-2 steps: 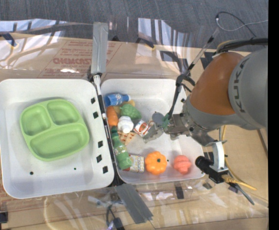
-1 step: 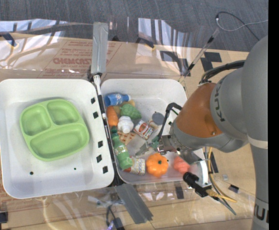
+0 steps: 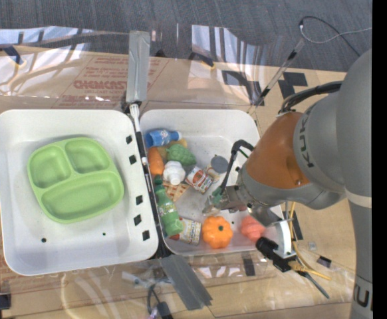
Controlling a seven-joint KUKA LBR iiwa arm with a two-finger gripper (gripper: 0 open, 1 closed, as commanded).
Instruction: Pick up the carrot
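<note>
The carrot (image 3: 155, 161) is a small orange piece lying against the left wall of the right bin (image 3: 200, 121), just below a blue bottle (image 3: 161, 137) and beside a green broccoli (image 3: 180, 155). My gripper (image 3: 219, 201) is low inside the right bin, near its middle, to the right of and below the carrot and well apart from it. It hangs just above an orange pumpkin (image 3: 217, 232). The wrist hides the gripper's tips.
The right bin also holds a white item (image 3: 173, 173), a small labelled can (image 3: 201, 178), a grey disc (image 3: 219, 163), a green item (image 3: 170, 219), another can (image 3: 190, 231) and a pink peach (image 3: 252, 228). A green divided plate (image 3: 76, 178) lies in the left bin (image 3: 14, 244).
</note>
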